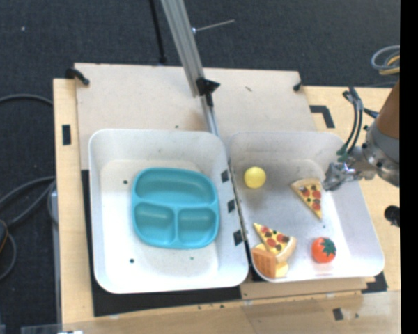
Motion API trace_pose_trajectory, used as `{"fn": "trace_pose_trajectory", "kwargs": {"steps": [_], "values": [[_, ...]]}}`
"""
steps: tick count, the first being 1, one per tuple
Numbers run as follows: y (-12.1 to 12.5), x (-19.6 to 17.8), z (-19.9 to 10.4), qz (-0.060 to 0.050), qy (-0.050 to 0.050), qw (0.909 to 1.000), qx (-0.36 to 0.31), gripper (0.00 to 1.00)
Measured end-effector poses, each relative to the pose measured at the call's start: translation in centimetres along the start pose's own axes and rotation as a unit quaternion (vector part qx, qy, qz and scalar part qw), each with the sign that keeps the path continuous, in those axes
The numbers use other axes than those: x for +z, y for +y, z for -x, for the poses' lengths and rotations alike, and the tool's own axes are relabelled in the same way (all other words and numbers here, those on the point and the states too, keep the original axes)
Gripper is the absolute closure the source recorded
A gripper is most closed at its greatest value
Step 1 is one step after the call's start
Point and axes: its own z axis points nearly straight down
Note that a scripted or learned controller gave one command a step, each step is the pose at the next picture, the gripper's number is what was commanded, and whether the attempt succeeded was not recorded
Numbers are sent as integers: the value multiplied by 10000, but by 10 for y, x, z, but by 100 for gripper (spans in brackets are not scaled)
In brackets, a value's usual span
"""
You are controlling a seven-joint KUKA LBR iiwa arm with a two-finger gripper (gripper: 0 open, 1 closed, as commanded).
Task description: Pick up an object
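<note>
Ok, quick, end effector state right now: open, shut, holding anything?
End effector: cannot be told whether open or closed; it sits beside the upper pizza slice in the right bin, nothing visibly held.

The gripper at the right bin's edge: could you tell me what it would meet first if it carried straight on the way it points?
Probably the pizza slice just left of the gripper, though height is hard to judge; it might pass above it.

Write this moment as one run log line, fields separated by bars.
gripper: above right bin, beside upper pizza slice, nothing held | right bin also: yellow ball, tomato, second pizza slice | left bin: blue tray
</note>
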Motion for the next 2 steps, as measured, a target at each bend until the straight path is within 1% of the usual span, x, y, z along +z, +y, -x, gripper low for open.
{"fn": "trace_pose_trajectory", "kwargs": {"steps": [1, 2], "values": [[1, -26, 2, -10, 4, 10000, -1, 100], [14, -37, -47, -12, 17, 10000, -24, 100]]}}
